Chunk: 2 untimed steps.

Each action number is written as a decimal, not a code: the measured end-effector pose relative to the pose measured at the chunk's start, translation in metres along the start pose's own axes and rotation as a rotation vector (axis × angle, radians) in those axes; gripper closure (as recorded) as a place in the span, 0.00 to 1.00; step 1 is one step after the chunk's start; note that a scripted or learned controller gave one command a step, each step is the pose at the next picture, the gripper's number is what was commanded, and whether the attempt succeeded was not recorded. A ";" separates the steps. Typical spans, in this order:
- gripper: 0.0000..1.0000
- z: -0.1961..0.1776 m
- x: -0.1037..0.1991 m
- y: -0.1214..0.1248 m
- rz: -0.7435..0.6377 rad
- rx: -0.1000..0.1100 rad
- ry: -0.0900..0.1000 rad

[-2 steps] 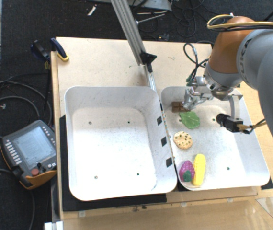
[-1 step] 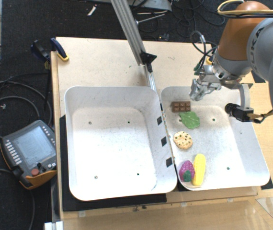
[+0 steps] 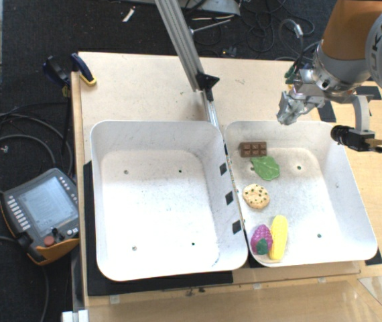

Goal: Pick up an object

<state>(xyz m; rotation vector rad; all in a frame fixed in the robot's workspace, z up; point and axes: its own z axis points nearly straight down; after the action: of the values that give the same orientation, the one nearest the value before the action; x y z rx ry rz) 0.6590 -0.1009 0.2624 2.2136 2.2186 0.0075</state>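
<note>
In the right bin (image 3: 338, 200) lie a brown chocolate bar (image 3: 252, 149), a green leaf (image 3: 267, 168), a round cookie (image 3: 256, 196), a yellow corn cob (image 3: 279, 237) and a purple grape bunch (image 3: 261, 239). All sit along the bin's left side. My gripper (image 3: 289, 115) hangs above the bin's far rim, to the upper right of the chocolate bar. Nothing shows between its tips, and their spacing is unclear from here.
The left bin (image 3: 110, 180) adjoins the right one along a shared divider. A metal pole (image 3: 184, 39) slants across the bench behind the bins. A black bracket (image 3: 355, 137) sticks out by the right bin's far right corner.
</note>
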 end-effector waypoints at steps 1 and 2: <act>1.00 -0.006 0.055 -0.011 -0.006 0.009 0.004; 1.00 0.011 0.104 -0.031 -0.005 0.012 0.004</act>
<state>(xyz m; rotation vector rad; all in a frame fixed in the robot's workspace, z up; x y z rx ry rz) 0.6278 0.0030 0.2513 2.2160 2.2321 -0.0020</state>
